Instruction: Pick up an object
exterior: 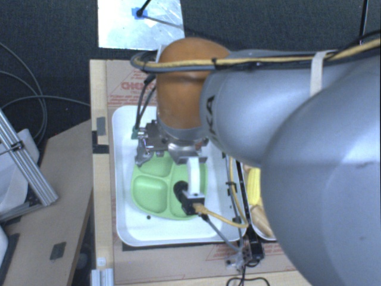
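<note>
In the camera view, the gripper (144, 149) hung low over the far edge of a green compartment tray (152, 192), which lay in the left bin (128, 231) toward its near edge. Whether the gripper was open or gripping could not be told. The tray looked flat and unlifted, so the pickup seemed yet to be done.

Dark floor (47, 28) all round. Up top, a shiny foil sheet (140, 16). At left, black cables (24, 103), a tan side table (59, 177) and an aluminium rail (27, 168).
</note>
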Robot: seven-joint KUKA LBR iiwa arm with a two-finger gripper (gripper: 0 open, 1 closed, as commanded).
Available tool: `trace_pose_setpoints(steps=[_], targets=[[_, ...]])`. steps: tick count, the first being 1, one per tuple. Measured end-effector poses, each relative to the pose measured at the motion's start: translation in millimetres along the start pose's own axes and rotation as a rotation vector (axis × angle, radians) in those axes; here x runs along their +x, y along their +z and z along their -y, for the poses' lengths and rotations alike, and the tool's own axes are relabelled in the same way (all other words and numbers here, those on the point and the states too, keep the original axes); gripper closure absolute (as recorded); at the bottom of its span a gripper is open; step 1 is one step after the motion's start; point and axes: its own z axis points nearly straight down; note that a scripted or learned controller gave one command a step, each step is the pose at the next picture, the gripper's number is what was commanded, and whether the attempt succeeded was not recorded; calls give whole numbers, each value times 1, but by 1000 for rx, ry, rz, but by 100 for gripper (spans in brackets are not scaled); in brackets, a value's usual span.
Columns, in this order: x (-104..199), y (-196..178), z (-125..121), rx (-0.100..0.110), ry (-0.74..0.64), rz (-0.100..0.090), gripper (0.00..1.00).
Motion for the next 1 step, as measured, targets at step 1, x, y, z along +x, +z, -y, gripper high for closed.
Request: trace_pose_setpoints(steps=[1], targets=[[-4,-264,0,-38,4,-13,0]])
